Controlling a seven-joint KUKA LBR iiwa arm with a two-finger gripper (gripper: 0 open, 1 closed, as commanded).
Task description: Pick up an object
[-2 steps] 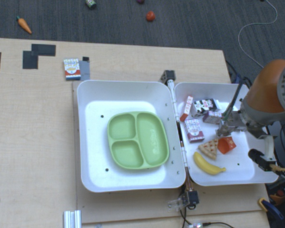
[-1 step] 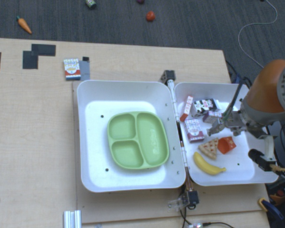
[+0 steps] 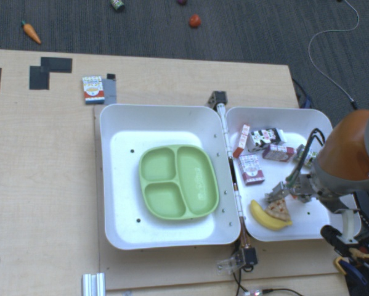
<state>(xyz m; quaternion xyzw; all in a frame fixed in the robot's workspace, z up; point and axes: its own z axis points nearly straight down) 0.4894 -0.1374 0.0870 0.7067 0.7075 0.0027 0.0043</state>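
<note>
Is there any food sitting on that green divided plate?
No, the green plate lies bare in the left bin.

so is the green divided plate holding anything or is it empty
Empty. The green plate in the left bin shows bare compartments; the toy food sits in the right bin.

The arm (image 3: pixel 356 156) is cut off by the right edge and hides part of the right bin (image 3: pixel 258 113). The small cartons (image 3: pixel 252 168) bear print too small to read; fingertip position appears indistinct.
</note>
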